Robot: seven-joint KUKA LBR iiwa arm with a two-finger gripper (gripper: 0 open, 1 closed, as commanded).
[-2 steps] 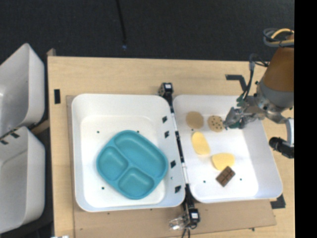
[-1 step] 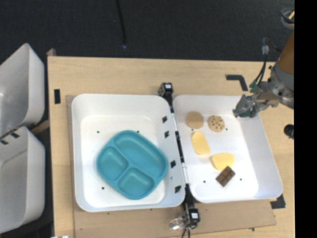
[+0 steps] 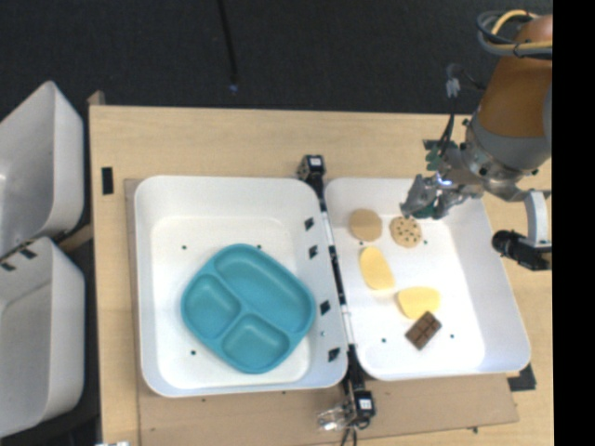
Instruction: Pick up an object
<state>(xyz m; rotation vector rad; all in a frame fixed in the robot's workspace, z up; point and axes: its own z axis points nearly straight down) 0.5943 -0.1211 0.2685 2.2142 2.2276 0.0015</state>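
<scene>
- As the gripper (image 3: 426,200) hangs with nothing between its fingers, whose spread we cannot tell, we place the chocolate-chip cookie (image 3: 405,231) just beneath it.
- We judge it light, stiff, flat; grip its edges.

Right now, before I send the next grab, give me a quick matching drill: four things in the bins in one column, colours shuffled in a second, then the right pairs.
Things:
1. divided tray in the left bin
2. square block at the near side of the right bin
3. speckled cookie beside the gripper
4. oval piece in the middle of the right bin

Colours:
A. pale yellow
B. tan with dark spots
C. teal blue
D. dark brown

Pairs: 1-C, 2-D, 3-B, 4-A
</scene>
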